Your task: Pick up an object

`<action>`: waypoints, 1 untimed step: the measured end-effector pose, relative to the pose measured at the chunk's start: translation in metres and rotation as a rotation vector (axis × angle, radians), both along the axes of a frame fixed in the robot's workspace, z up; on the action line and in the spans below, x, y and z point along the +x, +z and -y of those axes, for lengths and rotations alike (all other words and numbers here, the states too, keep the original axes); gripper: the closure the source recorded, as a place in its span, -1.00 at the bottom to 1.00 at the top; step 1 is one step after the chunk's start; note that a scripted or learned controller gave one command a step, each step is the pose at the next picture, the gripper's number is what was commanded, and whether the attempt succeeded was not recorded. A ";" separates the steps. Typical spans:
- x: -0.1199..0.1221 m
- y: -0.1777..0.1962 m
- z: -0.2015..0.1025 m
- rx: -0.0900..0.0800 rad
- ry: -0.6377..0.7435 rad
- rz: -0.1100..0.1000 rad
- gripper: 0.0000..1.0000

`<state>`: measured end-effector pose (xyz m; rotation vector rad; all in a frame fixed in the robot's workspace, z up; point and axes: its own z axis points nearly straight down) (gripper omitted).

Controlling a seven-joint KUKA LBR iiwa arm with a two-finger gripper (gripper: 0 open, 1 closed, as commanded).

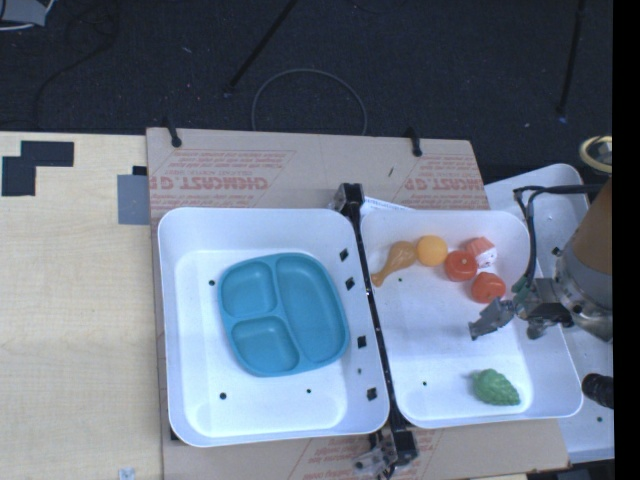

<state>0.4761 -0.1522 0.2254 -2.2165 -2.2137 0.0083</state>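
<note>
The nearest thing to pick is a red tomato (487, 287), lying in the right bin (440, 408) toward its far right side, just beside a second red tomato (460, 265) and a red-and-white piece (482, 250). It is round, so it has no long axis and points no particular way. The gripper (497, 318) hangs just below it in the camera view, holding nothing; how wide it stands I cannot tell. An orange ball (432, 250) and a tan drumstick (394, 262), lying aslant, sit further left. A green lump (496, 388) lies near the bin's front. The left bin (190, 408) holds a blue tray (282, 313).
</note>
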 end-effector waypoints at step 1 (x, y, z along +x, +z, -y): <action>0.001 0.003 0.000 -0.001 0.001 0.006 -1.00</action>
